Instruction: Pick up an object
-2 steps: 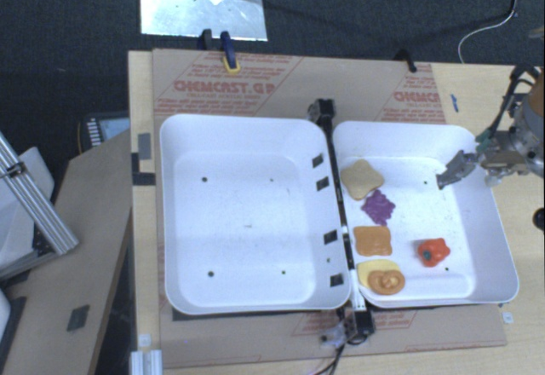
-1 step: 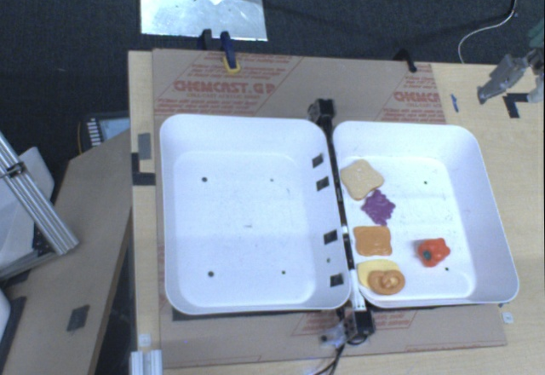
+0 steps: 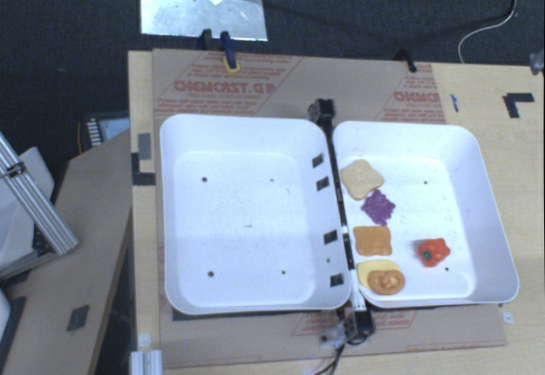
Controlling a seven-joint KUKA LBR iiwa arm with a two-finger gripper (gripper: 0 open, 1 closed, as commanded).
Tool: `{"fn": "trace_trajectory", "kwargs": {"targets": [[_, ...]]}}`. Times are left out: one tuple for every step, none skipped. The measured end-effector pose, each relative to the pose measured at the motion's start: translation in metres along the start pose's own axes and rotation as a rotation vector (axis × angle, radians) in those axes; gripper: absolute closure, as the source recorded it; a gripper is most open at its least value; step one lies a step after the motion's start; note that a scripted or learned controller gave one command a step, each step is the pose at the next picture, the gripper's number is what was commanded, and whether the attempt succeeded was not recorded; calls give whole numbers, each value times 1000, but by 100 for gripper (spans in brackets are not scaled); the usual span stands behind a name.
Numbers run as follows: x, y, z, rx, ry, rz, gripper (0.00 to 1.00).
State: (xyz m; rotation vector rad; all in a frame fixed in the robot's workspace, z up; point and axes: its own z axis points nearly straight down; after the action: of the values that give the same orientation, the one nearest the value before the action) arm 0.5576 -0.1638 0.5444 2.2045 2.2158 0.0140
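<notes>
Two white bins [image 3: 247, 130] sit on a cardboard-covered bench [image 3: 281, 79].

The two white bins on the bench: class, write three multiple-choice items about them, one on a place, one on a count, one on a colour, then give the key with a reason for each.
1. Where do the objects lie?
A. In the left bin
B. In the right bin
C. On the cardboard in front of the bins

2. How many objects lie in that bin?
A. Two
B. Five
C. Eight

3. What colour is the object lying apart from the others?
A. Red
B. Blue
C. Green

Key: 1 B, all lie along that bin's left side, near the divider. 2 B, the tan piece, purple piece, orange piece, yellow piece and red piece. 3 A, the red piece sits alone further right.
</notes>
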Motion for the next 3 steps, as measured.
{"fn": "trace_trajectory", "kwargs": {"targets": [[0, 2, -3, 9, 2, -4, 100], [108, -11, 9, 16, 8, -10, 100], [192, -28, 50, 20, 7, -8, 100]]}}
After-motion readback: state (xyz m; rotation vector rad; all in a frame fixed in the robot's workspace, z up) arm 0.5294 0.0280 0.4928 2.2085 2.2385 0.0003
